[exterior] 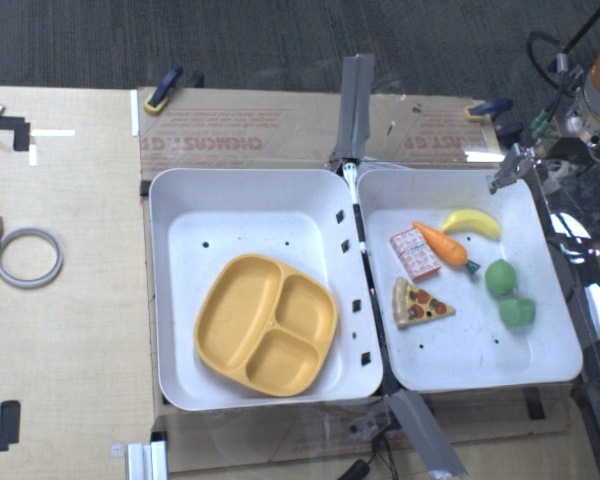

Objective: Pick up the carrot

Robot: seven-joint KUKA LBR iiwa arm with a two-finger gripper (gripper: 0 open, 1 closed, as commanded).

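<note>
The carrot [444, 244] is orange with a small green tip. It lies slantwise in the right bin [480, 363], near the bin's middle top. It touches a pink-and-white block [414, 255] on its left and sits just below a yellow banana [471, 224]. My gripper [511, 169] hangs at the far right corner of the right bin, up and to the right of the carrot and well apart from it. Nothing is seen held in it.
A pizza slice [420, 305] and two green items [500, 276] [517, 312] share the right bin. A yellow divided plate [267, 324] lies in the left bin [170, 268]. A tape roll [25, 258] rests on the bench at left. Cables hang at the top right.
</note>
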